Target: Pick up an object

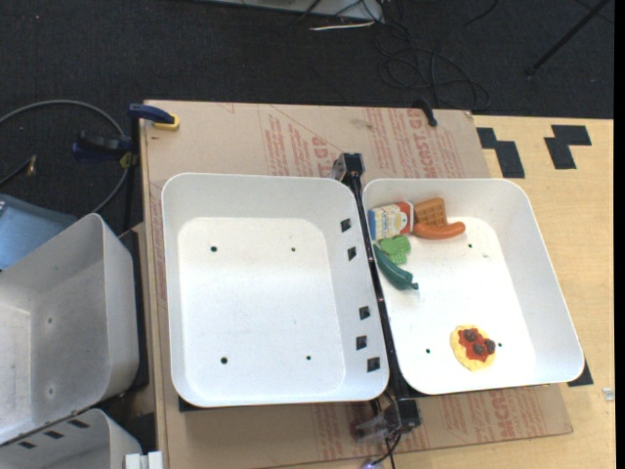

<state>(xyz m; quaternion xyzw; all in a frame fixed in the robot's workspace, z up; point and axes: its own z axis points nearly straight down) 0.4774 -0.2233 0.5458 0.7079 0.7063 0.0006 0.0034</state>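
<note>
The right bin holds several small toy foods. A white carton with a red and blue label lies at its far left corner. Beside it sit a tan cracker and an orange hot dog. A green leafy piece and a dark green pod lie along the bin's left wall. A small pizza slice with red toppings rests near the front of the bin.
The left bin stands beside the right one, with black clips along the shared wall. Both sit on a cardboard sheet. A grey plastic container stands at the left edge. Cables lie on the dark floor behind.
</note>
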